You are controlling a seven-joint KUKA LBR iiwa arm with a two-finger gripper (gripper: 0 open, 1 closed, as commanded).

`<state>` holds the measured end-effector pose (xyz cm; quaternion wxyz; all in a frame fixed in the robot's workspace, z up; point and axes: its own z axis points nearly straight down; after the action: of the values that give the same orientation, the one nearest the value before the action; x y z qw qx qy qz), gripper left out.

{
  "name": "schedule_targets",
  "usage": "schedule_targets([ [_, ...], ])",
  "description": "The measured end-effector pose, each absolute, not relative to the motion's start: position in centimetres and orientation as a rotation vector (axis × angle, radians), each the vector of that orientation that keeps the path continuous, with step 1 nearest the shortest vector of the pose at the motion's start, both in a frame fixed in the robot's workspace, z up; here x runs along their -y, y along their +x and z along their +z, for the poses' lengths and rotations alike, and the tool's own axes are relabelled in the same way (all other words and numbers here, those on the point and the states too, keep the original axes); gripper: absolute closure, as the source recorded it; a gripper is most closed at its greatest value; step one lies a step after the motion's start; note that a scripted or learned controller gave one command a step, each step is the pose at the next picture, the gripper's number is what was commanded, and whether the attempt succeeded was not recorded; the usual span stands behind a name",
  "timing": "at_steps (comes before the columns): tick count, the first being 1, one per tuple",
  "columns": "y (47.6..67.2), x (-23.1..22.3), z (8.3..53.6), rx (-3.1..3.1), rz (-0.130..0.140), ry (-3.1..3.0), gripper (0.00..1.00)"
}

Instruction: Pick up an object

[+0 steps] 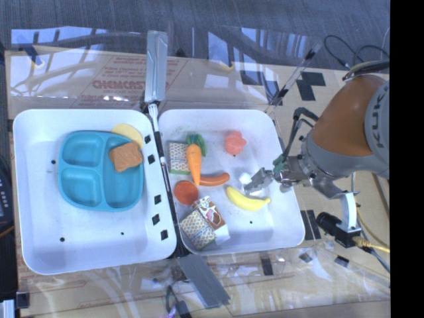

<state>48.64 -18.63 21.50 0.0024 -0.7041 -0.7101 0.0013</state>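
Reaching in over the right bin (281,227), the tool (257,181) hangs just above the banana (246,199), and whether it is wide or narrow cannot be told. A carrot (193,163), sausage (213,179) and tomato (185,192) lie nearby. In the left bin (40,244) sits a blue tray (86,184).

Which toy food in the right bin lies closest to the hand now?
The yellow banana, lying just below-left of the hand. The sausage, carrot and pink fruit sit farther off.
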Motion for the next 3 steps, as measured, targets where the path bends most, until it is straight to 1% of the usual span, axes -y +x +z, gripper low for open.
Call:
schedule_targets([
  [1,52.9,17.5,10.3,2.108,0.001,-2.332,0.00],
  [2,51.2,18.0,9.2,2.097,0.003,-2.335,0.00],
  [3,51.2,18.1,10.1,2.099,0.005,-2.333,1.00],
])
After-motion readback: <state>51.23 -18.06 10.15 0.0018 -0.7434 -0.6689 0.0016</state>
